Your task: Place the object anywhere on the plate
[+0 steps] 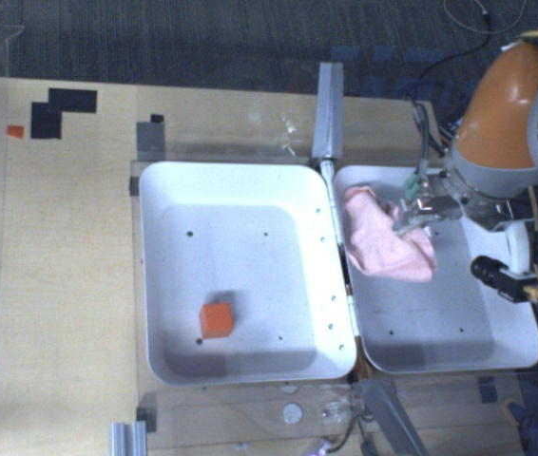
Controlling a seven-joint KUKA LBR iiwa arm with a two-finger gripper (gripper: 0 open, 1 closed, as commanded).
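Pale wooden tabletop carries 2 shallow white plastic bins side by side. Left bin holds 1 small orange cube near its front-left corner. Right bin holds a crumpled pink cloth in its rear-left part. Grey arm with orange band reaches over the right bin; metal pincer sits at the cloth's right edge, touching or just above it. Can't tell how far it's open or whether it grips the cloth.
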